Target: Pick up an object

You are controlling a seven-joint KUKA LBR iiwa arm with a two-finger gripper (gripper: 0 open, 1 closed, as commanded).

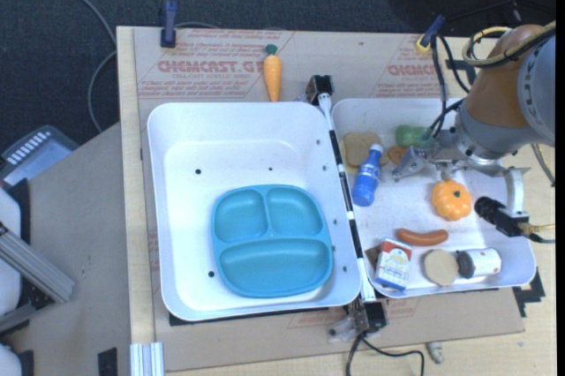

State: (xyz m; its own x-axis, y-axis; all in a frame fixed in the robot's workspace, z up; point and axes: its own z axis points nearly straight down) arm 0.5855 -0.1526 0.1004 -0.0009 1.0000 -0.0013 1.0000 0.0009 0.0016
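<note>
Two white bins sit side by side on the bench [221, 56]. Left bin [177, 145] holds a blue divided plate [271, 239], low and toward its near edge; bare floor runs along its far and left walls. Right bin [516, 264] is crowded. My end effector [408, 164] is down in its far half, metal fingers pointing left, tips just beside a brown cookie-like piece [398, 154]. Whether it is clenched or released, I cannot tell; I see nothing clearly between the fingers. My arm comes in over the right bin's right wall.

Blue bottle [367, 176] lies tilted near the divider between the bins, just left of my end effector. Tan slice [357, 146] sits beyond it by the far wall. Green item [410, 135] is just behind my end effector, partly hidden. Orange pumpkin [452, 200] is near, just below my wrist. Sausage [421, 236] lies mid-bin. Along the near edge: small carton [394, 265], round tan piece [439, 267], white canister [479, 262], packed close together. Open room in this bin is a small patch between bottle, pumpkin and sausage.

Carrot [273, 76] lies on the bench beyond the left bin's far wall, outside both bins.
</note>
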